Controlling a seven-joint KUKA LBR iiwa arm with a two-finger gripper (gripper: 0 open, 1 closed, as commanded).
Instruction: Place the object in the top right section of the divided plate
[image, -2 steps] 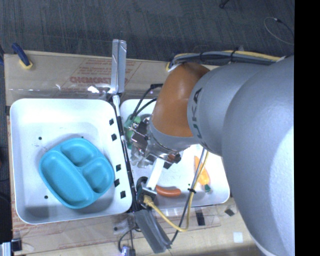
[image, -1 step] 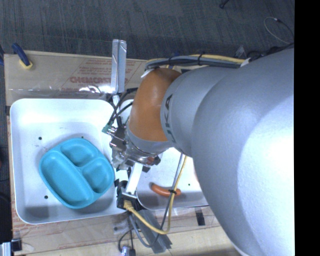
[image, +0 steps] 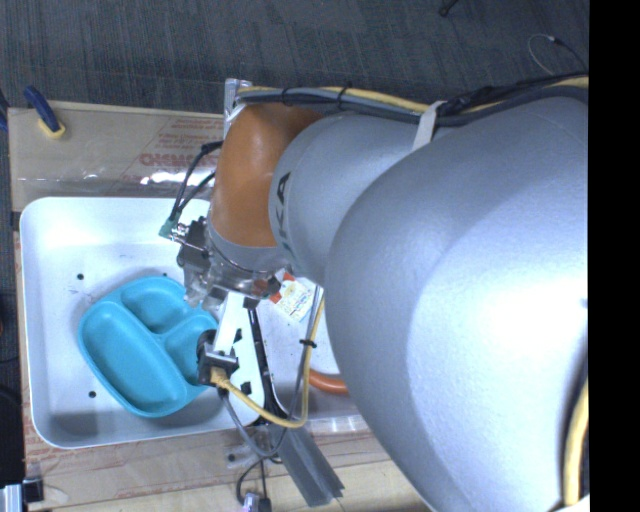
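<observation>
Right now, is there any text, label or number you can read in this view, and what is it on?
Nothing reads clearly.
Red print on the brown board behind the left bin: mirrored or inverted and blurred, not readable.
White tag with red and yellow marks at the arm's wrist, beside the blue divided plate: too small to read.

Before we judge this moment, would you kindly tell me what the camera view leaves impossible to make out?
- Gripper: the wrist hardware covers it, so what it carries, if anything, is hidden.
- Blue divided plate: its right-hand sections lie under the wrist.
- Right bin: the grey arm blocks it almost entirely.
- Orange item by the arm: just a sliver shows, too little to identify.
</observation>
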